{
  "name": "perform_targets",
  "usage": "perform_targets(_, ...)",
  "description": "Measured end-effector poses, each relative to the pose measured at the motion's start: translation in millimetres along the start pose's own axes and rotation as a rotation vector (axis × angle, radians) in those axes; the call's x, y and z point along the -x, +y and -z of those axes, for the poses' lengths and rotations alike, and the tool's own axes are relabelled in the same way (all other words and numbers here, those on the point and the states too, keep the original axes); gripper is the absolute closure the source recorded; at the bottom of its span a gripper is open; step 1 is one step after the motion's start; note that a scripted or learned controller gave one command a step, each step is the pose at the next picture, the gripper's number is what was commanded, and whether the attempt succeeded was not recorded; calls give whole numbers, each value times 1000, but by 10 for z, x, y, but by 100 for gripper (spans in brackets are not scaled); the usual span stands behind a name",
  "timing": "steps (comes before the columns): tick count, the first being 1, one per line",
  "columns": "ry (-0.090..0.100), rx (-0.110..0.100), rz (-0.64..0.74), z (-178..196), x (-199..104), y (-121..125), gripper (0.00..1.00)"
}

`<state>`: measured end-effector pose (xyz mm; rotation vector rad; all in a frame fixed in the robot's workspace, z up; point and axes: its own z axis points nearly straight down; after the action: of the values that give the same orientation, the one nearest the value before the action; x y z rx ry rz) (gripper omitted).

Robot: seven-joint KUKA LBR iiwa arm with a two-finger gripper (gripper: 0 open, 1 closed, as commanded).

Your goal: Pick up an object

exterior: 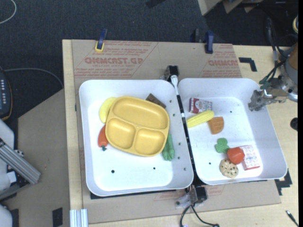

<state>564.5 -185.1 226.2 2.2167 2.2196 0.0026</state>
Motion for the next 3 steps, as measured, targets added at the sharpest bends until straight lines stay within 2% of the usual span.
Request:
perform_targets(1,2,0,5,101,-536,73,100)
perform_targets(2,3,-7,2,76,-1011,37,100)
perform_targets(3,2,-2,0,85,-1049,103,100)
